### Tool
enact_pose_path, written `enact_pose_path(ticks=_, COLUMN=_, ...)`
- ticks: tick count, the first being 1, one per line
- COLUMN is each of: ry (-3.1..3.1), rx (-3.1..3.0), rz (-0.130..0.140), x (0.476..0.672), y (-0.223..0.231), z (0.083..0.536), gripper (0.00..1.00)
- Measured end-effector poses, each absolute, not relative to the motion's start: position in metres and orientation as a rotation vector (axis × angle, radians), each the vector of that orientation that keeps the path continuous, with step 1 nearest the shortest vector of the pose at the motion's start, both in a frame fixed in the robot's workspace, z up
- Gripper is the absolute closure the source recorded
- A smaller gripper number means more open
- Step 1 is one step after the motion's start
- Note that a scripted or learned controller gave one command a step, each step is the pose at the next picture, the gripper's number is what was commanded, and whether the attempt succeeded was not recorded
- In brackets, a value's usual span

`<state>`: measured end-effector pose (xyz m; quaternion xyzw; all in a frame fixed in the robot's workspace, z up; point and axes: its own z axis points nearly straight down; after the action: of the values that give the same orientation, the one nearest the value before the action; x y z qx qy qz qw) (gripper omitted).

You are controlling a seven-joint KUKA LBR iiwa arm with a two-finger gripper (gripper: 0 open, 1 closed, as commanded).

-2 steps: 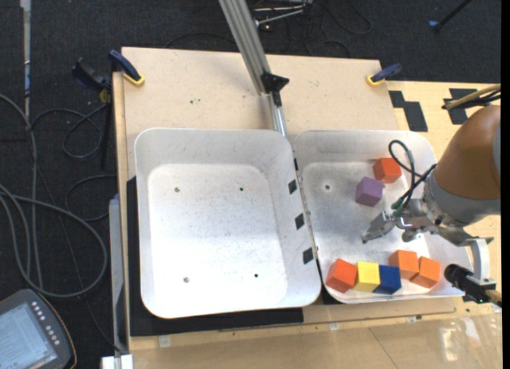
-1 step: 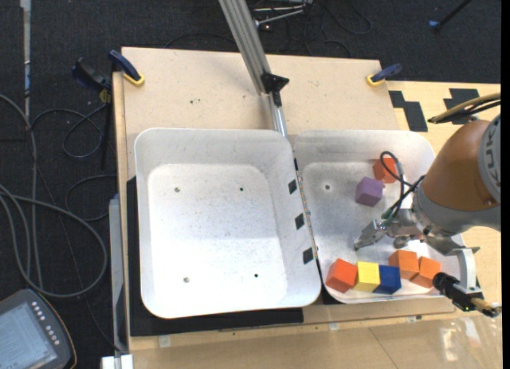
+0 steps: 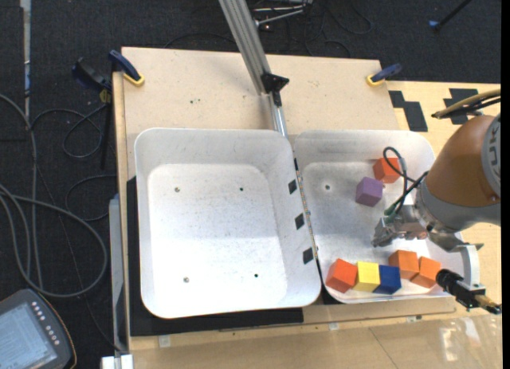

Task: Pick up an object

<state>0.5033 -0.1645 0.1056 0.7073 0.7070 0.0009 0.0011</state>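
camera view, fixed above the bench (image 3: pixel 239 80), looks down at a slant on two shallow white bins set side by side. the left bin (image 3: pixel 159 200) sits against the right bin (image 3: pixel 335 152), their inner walls touching along the middle.

the arm (image 3: pixel 470 176) reaches in from the right. its gripper (image 3: pixel 388 233) hangs over the right bin, near that bin's right wall. whether the claw is spread or pressed together cannot be told; nothing is visibly pinched in it.

candidate objects all lie in the right bin:
- purple block (image 3: pixel 369 190): up and left of the gripper, apart from it, turned slightly off the bin walls. it looks roughly cubic, so no long axis can be read.
- orange block (image 3: pixel 386 169): beyond the purple block, just beside it, partly crossed by a black cable (image 3: pixel 396 160).
- a row along the near wall, below the gripper: orange cube (image 3: pixel 342 275), yellow cube (image 3: pixel 368 275) and blue cube (image 3: pixel 389 279), each touching the next. the row's long axis runs left to right, parallel to the near wall.
- two orange pieces (image 3: pixel 416 267): right of the row, just below the gripper, close to the blue cube. their exact outlines are hard to separate.
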Motion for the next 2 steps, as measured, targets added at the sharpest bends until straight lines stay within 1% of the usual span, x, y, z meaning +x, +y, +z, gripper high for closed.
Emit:
enact_pose_path(ticks=1, ry=2.220, rx=2.213, rz=0.006, x=0.509, y=-0.161, z=0.168, gripper=1.00)
enact_pose_path(ticks=2, ry=2.221, rx=2.213, rz=0.005, x=0.506, y=-0.152, z=0.221, gripper=1.00)
